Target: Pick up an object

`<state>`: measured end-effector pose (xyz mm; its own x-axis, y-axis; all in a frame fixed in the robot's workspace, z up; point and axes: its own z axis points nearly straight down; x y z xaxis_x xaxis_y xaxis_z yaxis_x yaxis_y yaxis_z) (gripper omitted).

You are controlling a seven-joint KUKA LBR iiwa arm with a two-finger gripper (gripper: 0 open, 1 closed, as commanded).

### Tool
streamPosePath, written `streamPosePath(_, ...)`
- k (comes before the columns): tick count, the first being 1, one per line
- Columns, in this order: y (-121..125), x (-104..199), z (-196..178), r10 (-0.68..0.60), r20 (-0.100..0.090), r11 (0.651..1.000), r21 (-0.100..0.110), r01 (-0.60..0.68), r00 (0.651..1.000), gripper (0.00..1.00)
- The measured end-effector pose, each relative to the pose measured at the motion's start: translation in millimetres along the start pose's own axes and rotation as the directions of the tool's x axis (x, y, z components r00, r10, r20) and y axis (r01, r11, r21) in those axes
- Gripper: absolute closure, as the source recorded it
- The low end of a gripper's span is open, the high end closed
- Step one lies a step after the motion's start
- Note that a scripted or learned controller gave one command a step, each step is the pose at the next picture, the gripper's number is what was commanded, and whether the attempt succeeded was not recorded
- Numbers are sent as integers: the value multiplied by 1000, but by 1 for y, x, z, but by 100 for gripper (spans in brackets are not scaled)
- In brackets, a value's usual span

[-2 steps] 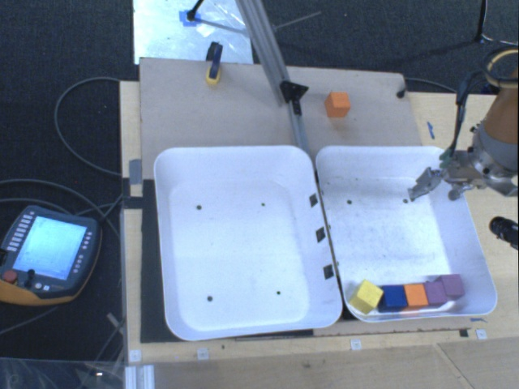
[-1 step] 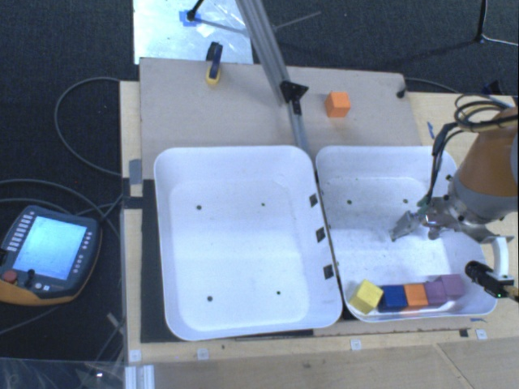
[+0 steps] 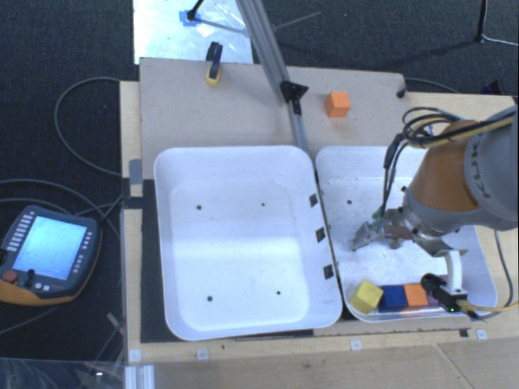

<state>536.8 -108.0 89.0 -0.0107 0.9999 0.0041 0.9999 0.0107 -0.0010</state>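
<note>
Three small blocks lie in a row along the near wall of the right bin [image 3: 340, 168]: a yellow block [image 3: 366, 296], a blue block [image 3: 395, 297] and an orange block [image 3: 416, 295]. My gripper [image 3: 366, 236] hangs over the middle of the right bin, pointing left, a short way behind the yellow block and apart from all three blocks. The grey arm with its orange band [image 3: 442, 181] reaches in from the right and hides part of the bin's right side.
The left bin [image 3: 174, 168] sits beside the right one. On the bench behind the bins lie an orange cube [image 3: 338, 104] and a yellow-black clamp [image 3: 213, 62]. A metal pole [image 3: 272, 51] slants down to the bins' shared back corner. A teach pendant [image 3: 47, 252] lies far left.
</note>
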Motion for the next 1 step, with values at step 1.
streamPosePath(1,7,50,-106,0,4,1000,-11,0,1000,0)
